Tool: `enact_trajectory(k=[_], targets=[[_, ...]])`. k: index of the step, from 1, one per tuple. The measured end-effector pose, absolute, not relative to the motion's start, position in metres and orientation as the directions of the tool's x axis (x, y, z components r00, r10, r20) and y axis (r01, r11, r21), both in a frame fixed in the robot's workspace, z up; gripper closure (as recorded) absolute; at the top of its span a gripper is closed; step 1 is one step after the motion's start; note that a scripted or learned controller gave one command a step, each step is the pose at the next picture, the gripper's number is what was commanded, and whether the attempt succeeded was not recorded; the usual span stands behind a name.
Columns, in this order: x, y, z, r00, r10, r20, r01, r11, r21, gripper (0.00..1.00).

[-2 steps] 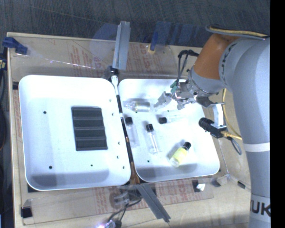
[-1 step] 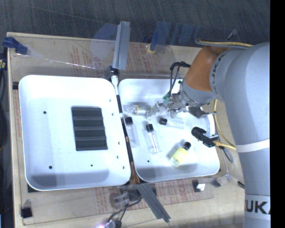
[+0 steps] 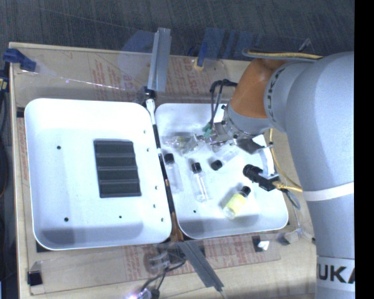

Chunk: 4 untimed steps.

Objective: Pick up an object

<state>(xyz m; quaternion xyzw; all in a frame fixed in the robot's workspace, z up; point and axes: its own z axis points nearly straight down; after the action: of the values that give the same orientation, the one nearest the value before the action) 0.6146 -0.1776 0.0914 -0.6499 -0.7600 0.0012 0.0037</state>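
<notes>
The right bin [image 3: 268, 220] holds several small items. These include a yellow bottle with a black cap [image 3: 235, 202], a clear vial [image 3: 200, 180] with a black cap, another clear vial [image 3: 170, 164] against the left wall, a small black cap [image 3: 215, 164] and a crumpled clear plastic piece [image 3: 182, 142]. My gripper [image 3: 213, 133] is low over the far part of this bin, just right of the clear plastic and just beyond the black cap. The grey wrist and orange band hide much of it. I see nothing held in it.
The left bin [image 3: 50, 123] contains a black ribbed block [image 3: 117, 168] near its middle. The arm covers the right bin's far right corner and the bench's right side. A black fitting [image 3: 254, 174] on a cable hangs over the right bin's right side.
</notes>
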Motion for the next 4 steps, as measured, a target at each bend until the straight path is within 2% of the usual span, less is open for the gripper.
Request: enact_trajectory(k=[1, 2, 3, 4], targets=[[0.572, -0.205, 0.167, -0.176, 0.984, 0.000, 0.984, 0.176, -0.001, 0.00], [0.599, -0.208, 0.091, -0.137, 0.991, 0.004, 0.991, 0.137, -0.008, 0.00], [0.611, -0.154, 0.091, -0.202, 0.979, 0.007, 0.979, 0.202, -0.010, 0.00], [0.651, -0.117, 0.094, -0.206, 0.979, -0.008, 0.979, 0.206, -0.002, 0.00]])
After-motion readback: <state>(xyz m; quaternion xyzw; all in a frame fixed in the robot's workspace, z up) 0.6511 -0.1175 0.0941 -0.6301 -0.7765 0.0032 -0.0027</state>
